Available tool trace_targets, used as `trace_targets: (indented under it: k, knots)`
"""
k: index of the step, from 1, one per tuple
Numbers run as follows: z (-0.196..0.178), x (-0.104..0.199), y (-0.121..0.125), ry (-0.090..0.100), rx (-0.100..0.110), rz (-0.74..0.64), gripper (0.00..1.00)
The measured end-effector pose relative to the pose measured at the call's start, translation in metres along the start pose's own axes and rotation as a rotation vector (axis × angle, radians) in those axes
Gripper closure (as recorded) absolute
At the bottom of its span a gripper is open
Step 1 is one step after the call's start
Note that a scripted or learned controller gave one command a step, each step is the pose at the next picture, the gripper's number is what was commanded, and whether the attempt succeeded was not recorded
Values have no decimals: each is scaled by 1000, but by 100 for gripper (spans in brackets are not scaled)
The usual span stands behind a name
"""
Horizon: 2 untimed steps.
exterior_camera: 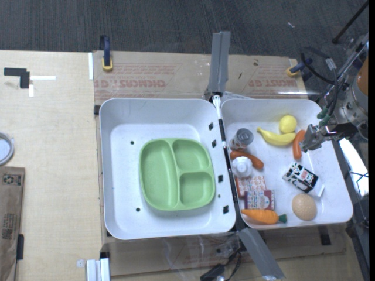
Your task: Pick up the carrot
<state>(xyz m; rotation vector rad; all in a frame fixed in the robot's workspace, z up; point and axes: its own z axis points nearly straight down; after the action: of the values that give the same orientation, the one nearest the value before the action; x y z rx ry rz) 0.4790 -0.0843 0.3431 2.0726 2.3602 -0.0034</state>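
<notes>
Claw point(312, 138) hovers beside a smooth red pepper point(298, 143); tapered carrot point(260, 216) lies apart.

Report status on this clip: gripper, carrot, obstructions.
Gripper low at right bin's right side, beside a small red-orange sausage. Orange carrot with green tip at front edge, untouched. Pink packet lies next to it.

The carrot point(261, 216) is seen lying flat along the near wall of the right bin point(345, 206) — orange, stubby, with a small green tip at its right end. It is laid nearly crosswise, its blunt end pointing towards the bin's near left corner.
</notes>
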Motion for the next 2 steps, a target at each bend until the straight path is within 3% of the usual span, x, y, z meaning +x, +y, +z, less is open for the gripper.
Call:
trace_targets:
  k: [1,2]
  knots:
    - [39,55,7,1,-1,-556,100]
    - [-79,38,5,0,1,-169,100]
